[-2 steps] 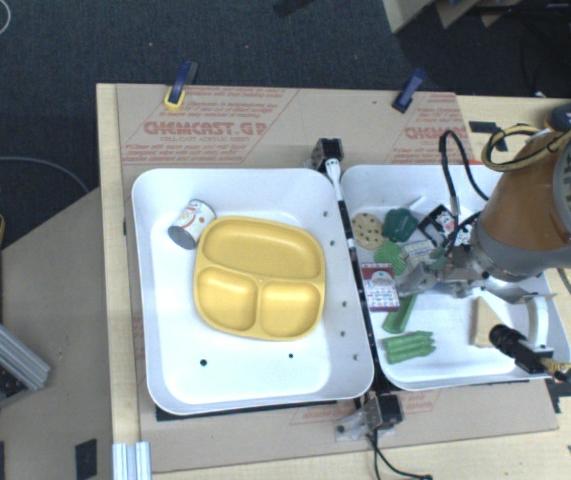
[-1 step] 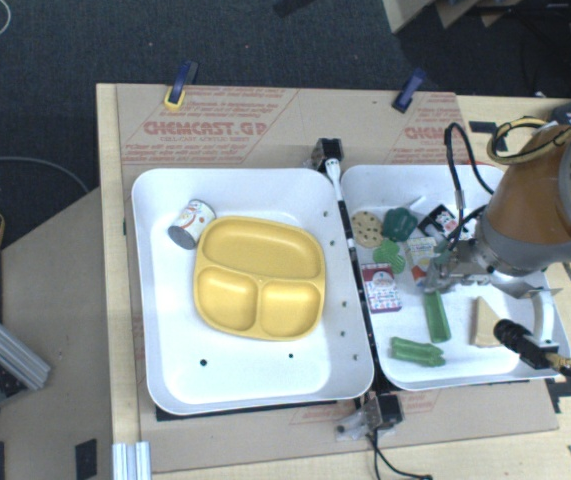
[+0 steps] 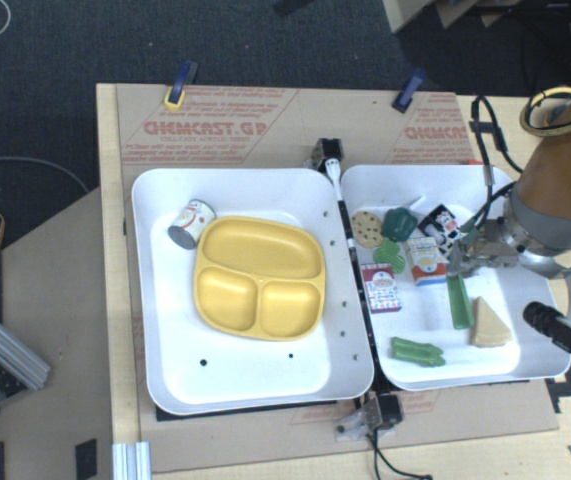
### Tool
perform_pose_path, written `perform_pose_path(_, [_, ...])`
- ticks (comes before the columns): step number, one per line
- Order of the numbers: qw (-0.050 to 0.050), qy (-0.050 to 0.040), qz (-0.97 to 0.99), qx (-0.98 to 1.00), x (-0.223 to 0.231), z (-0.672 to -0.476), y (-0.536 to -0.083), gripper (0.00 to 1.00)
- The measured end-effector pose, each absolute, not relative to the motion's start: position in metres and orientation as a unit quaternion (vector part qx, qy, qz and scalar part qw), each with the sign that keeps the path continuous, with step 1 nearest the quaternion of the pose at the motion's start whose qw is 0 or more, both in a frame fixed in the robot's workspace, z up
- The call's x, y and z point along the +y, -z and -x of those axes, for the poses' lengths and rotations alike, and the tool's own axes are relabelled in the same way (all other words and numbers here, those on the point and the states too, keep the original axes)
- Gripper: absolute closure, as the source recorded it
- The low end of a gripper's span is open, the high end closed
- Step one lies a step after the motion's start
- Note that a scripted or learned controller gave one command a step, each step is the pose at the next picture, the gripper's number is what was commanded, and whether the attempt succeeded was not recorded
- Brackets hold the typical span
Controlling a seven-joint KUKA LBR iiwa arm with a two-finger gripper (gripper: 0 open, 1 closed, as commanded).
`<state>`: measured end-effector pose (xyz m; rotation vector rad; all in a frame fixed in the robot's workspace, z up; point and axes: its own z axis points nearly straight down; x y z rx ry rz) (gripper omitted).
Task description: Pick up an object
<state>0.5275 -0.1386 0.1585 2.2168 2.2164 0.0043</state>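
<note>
The right bin [image 3: 535,363] holds several small items. Among them are a round cookie [image 3: 367,228], a dark green piece [image 3: 399,223], a red and white carton [image 3: 426,262], a red card packet [image 3: 381,288], a green stick [image 3: 459,303], a pale cheese wedge [image 3: 489,325] and a green pickle [image 3: 417,351]. My gripper [image 3: 457,251] hangs low over the middle of this bin, just right of the carton and above the top end of the green stick. The grey wrist and orange band [image 3: 560,173] hide the bin's right part.
The left bin [image 3: 165,348] bears a yellow divided plate [image 3: 260,276] and a small tipped can [image 3: 190,224] at its upper left. A black divider strip [image 3: 350,258] runs between the bins. Cables [image 3: 485,138] trail along the arm at the right.
</note>
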Motion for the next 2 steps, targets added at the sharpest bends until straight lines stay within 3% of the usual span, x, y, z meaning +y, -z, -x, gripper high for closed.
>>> perform_pose_path(1, [0.004,-0.0016,-0.708,0.707,-0.147,-0.522,-0.212,1.0])
perform_pose_path(2, [0.002,-0.0009,-0.707,0.707,-0.148,-0.523,-0.226,1.0])
